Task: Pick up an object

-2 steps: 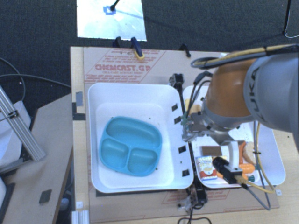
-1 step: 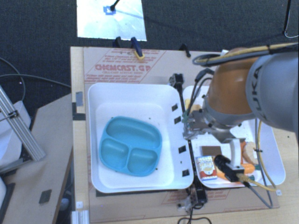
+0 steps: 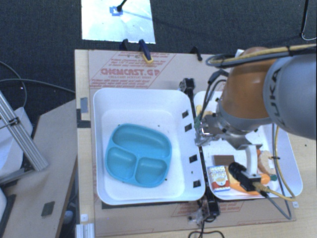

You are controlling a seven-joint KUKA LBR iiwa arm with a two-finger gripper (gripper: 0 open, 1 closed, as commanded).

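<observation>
**A:** Where is the arm point(image 3: 257, 93) hanging at this moment?

**B:** It is reaching in from the right and is leaning over the right bin point(image 3: 293, 182). The pincer point(image 3: 204, 133) is sitting low, near the left wall of this bin, close to where the two bins are meeting.

**A:** Is the pincer gripping something?

**B:** I cannot tell. The thick wrist is covering it, so I am not able to say whether it is wide, narrow, or holding a thing.

**A:** And where are the things for picking lying?

**B:** In the right bin, toward the bottom of the view. A flat brown block point(image 3: 224, 159) is lying there. Just below it a small carton point(image 3: 218, 177) with blue and red print is lying, and an orange piece point(image 3: 242, 187) is lying beside the carton.

**A:** And the left bin point(image 3: 114, 98)?

**B:** A blue plate point(image 3: 138, 155) with three compartments is lying flat in it, apart from the pincer.
</observation>
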